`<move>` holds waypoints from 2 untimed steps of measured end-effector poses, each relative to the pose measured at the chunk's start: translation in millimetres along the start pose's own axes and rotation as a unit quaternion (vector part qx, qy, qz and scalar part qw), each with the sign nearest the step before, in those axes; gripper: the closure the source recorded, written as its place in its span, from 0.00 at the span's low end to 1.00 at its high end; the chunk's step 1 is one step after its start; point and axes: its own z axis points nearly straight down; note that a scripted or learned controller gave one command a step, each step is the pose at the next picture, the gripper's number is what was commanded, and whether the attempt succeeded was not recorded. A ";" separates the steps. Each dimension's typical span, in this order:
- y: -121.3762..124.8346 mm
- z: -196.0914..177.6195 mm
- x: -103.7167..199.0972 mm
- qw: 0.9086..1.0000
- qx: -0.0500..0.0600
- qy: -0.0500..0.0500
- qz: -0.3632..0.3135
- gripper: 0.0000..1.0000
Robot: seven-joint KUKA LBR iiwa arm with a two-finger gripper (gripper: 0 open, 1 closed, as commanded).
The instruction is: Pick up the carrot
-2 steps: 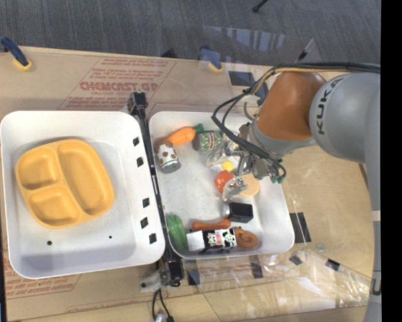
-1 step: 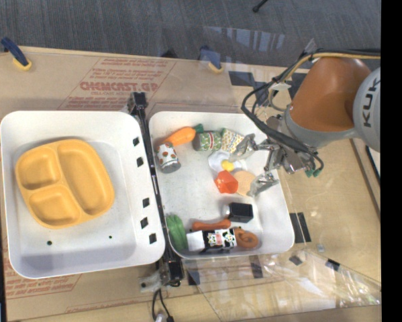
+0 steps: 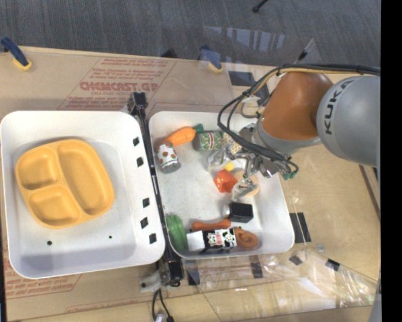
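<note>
Claw (image 3: 244,173) sits low in the right bin (image 3: 276,228), over the clutter by a small red-orange piece (image 3: 225,180); can't tell its state, cables and the wrist cover it. Carrot (image 3: 182,137) lies at the bin's far edge, well apart from the claw, leafy end touching a green can (image 3: 209,140). Risks as I see them: descending here grabs the wrong item; at the carrot, the can and bin wall crowd the grasp.
</note>
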 end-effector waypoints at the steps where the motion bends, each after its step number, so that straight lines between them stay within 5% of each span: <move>1: 14.2 -29.4 28.7 0.998 0.001 0.000 0.067 0.00; 2: 22.3 -56.7 47.5 0.997 0.001 -0.001 -0.083 0.00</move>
